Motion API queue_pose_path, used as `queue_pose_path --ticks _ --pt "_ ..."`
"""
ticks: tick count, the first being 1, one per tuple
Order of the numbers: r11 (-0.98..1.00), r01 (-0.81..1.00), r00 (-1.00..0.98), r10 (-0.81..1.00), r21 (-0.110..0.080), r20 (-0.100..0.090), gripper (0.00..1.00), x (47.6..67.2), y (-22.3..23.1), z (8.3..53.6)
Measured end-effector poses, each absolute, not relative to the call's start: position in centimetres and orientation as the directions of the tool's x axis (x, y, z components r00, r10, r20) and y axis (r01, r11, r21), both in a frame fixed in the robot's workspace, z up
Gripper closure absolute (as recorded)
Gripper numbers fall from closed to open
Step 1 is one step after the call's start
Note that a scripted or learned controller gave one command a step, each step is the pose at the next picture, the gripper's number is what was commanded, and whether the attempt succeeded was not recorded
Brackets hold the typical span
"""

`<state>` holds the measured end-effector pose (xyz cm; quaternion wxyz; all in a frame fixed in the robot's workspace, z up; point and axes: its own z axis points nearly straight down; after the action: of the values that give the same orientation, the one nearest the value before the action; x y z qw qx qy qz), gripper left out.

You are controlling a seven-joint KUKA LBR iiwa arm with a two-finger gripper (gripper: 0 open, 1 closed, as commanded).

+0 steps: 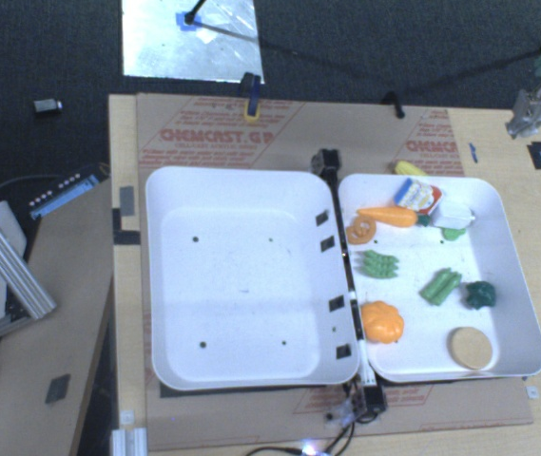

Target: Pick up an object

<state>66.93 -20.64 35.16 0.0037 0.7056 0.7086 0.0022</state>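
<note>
The right bin (512, 255) holds several toy foods: an orange carrot (387, 217), an orange slice (360, 228), a blue, white and red packet (415, 195), a white and green piece (454, 223), a green pea pod (379, 264), a green vegetable (440, 285), dark green broccoli (480, 294), an orange pepper (382, 321) and a tan round biscuit (471, 347). A yellow piece (409, 169) lies at the bin's far rim. My gripper (536, 112) hangs at the upper right, well beyond the bin's far right corner and apart from every object.
The left bin (241, 274) adjoins the right one along a clipped middle divider (341, 255). A yellow and blue clamp (250, 98) sits at the bench's far edge. A shiny sheet (189, 27) lies behind it. An aluminium frame (4, 264) stands at the left.
</note>
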Motion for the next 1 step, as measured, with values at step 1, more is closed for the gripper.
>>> queue_pose_path --ticks 1 --pt "0.009 1.000 -0.009 1.000 0.009 -0.004 1.00 67.00 -20.56 36.00"
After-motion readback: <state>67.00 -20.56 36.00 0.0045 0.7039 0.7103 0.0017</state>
